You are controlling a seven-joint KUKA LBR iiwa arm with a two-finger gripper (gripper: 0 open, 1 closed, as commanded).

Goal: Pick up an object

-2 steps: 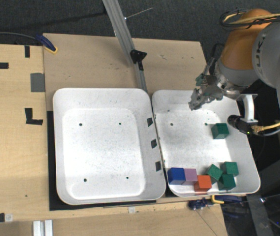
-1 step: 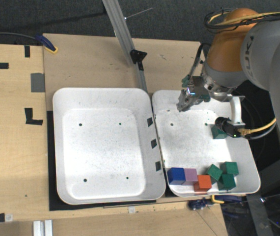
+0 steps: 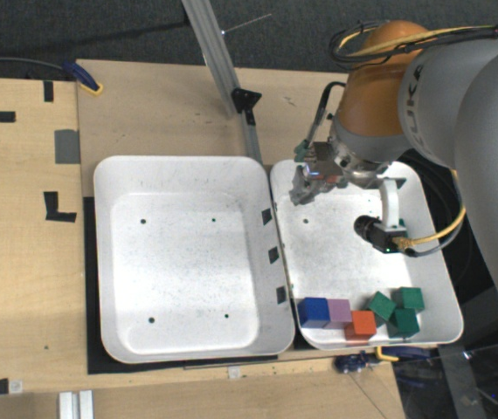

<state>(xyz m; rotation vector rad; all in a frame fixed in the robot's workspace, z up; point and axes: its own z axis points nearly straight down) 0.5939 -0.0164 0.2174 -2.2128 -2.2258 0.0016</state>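
Clustered along the near rim of the right bin (image 3: 424,225): blue block (image 3: 314,311), purple block (image 3: 340,310), orange block (image 3: 363,323), green blocks (image 3: 395,310). Farther back, tool (image 3: 306,186) over the bin's far left corner, grip state impossible to tell. Best approached from above an outer block, clear of neighbours and rim.

light: even, bright overhead | glare: white bins (image 3: 188,173) washed out | shadows: soft | focus: slightly grainy

My grey arm (image 3: 459,103) wears an orange band (image 3: 380,68). In my speckled white plastic bin (image 3: 336,234): blue cube (image 3: 314,312), lilac cube (image 3: 339,311), orange cube (image 3: 363,324), three dark green blocks (image 3: 397,311).
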